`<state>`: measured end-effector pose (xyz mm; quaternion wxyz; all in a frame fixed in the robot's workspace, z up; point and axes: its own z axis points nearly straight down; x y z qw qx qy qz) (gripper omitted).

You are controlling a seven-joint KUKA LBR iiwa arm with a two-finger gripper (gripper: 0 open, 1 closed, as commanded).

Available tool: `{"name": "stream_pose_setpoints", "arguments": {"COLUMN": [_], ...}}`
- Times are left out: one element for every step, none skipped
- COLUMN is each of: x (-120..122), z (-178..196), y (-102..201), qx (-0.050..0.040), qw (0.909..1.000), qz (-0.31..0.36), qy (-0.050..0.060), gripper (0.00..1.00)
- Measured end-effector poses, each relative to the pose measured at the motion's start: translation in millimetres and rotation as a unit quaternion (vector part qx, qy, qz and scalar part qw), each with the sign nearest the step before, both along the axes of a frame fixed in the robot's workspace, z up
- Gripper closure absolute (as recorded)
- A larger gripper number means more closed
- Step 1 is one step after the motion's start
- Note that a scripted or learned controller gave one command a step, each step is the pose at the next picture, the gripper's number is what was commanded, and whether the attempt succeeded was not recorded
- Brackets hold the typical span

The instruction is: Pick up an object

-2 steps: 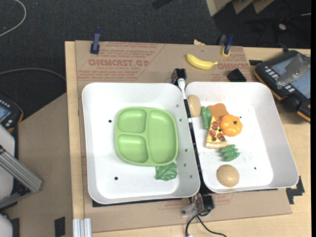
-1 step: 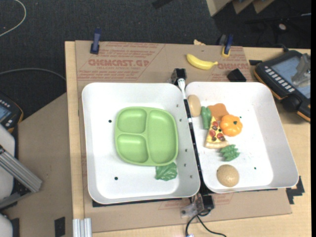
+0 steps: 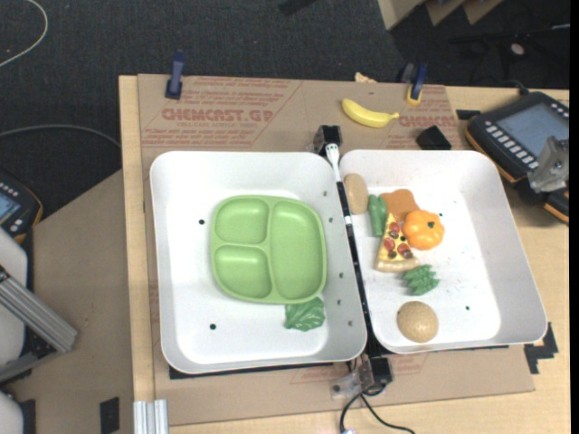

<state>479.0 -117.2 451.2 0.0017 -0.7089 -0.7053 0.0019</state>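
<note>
one orange toy sits in the right bin, well apart from the pincer, state unclear.

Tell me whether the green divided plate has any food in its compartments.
Empty. All three compartments of the green divided plate show bare green; the leafy green piece lies outside it, by its near rim.

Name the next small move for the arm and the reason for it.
Probably bring the gripper, now at the right edge beyond the bins, in over the right bin above the round tan ball. It lies alone near the front, while the orange and pizza slice crowd together.
</note>
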Motion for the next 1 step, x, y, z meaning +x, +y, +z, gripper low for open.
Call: {"name": "stream_pose_setpoints", "arguments": {"x": [-0.1], "z": [-30.3], "y": [-36.5], "qx": [0.0], "qw": [1.0], "qz": [0.0], "qy": [-0.001], "gripper": [1.0]}}
